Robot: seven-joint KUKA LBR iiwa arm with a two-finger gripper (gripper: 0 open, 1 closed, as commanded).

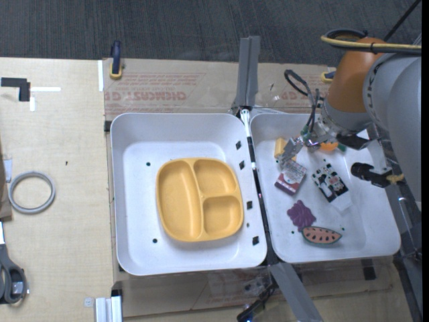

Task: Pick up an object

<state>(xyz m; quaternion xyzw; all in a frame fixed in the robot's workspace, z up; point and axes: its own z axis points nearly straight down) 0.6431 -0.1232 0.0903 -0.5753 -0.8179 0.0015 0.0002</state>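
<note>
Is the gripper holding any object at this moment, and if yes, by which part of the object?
It cannot be told. The gripper is low in the right bin, over a small packet and a yellow piece, but no object shows between its fingers.

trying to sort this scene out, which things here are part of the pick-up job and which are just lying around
Part of the job:
gripper, down in the right bin
small packet
black and white item
purple piece
watermelon slice

Just lying about:
yellow divided plate in the left bin
tape ring
scissors
</note>
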